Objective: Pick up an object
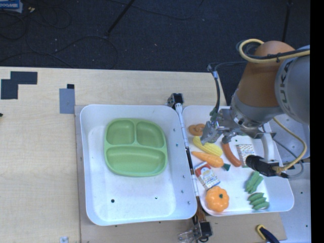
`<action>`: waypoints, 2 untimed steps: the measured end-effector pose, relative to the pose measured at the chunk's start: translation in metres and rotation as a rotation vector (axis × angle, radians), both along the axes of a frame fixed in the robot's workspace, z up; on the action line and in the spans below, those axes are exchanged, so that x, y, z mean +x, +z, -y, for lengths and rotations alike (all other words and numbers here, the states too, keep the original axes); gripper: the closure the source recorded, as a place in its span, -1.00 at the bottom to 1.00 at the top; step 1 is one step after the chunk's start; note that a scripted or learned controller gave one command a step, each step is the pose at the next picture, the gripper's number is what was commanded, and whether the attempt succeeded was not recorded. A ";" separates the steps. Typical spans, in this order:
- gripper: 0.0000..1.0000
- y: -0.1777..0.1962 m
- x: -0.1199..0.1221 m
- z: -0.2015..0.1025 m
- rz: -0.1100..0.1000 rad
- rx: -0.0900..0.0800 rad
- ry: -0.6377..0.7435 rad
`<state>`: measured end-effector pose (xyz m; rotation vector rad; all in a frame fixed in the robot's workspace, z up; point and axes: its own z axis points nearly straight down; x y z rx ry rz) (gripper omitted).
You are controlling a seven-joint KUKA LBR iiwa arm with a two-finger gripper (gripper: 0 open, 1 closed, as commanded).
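My gripper hangs low over the upper left of the right bin, its fingers just above a yellow corn cob and beside an orange-brown piece. Below them lie an orange carrot, a red sausage, a small red-and-white packet, an orange pumpkin and two green pea pods. I see nothing held between the fingers.
The left bin holds a green divided plate. A black clamp sits at the top of the wall between the bins. A white card lies under the arm's cables.
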<state>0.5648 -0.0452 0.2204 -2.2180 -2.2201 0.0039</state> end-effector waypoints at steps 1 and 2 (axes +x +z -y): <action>1.00 -0.030 0.040 0.017 -0.001 -0.001 -0.001; 1.00 -0.044 0.029 0.106 -0.001 -0.001 -0.002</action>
